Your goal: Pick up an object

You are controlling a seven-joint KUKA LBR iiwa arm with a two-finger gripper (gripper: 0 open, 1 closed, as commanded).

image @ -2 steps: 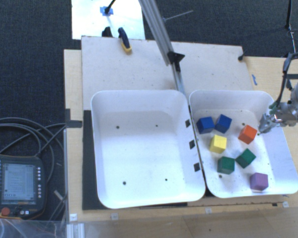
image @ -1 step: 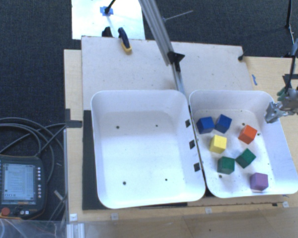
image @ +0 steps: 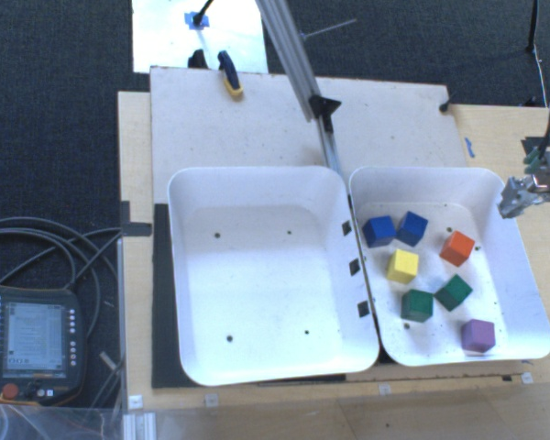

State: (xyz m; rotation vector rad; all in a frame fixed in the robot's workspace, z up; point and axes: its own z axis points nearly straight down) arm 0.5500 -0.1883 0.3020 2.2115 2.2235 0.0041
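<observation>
From above, the bench [image: 399, 122] carries two shallow white bins side by side. The left bin [image: 188, 246] shows only a few dark specks on its floor. The right bin [image: 518, 282] holds seven small cubes, none touching the gripper. Two blue cubes sit close together near the bin's upper left, one [image: 378, 230] just left of the other [image: 412, 227]. An orange cube [image: 456, 247] lies to their right, nearer the far wall. A yellow cube [image: 403, 266] rests below the blue pair. Lower still, two green cubes lie near each other, one [image: 417, 305] left and slightly lower, the other [image: 454, 292] right. A purple cube [image: 478, 335] sits alone near the bin's lower right corner.

The gripper [image: 516, 196] hangs at the right bin's upper right rim, well apart from every cube; whether it is spread or pressed together I cannot tell, and nothing shows in its grasp.

Off the bench at the lower left, a teach pendant [image: 32, 342] lies on the dark floor with black cables [image: 64, 236] looping above it. A slanted metal pole [image: 289, 44] crosses the upper middle of the view
</observation>
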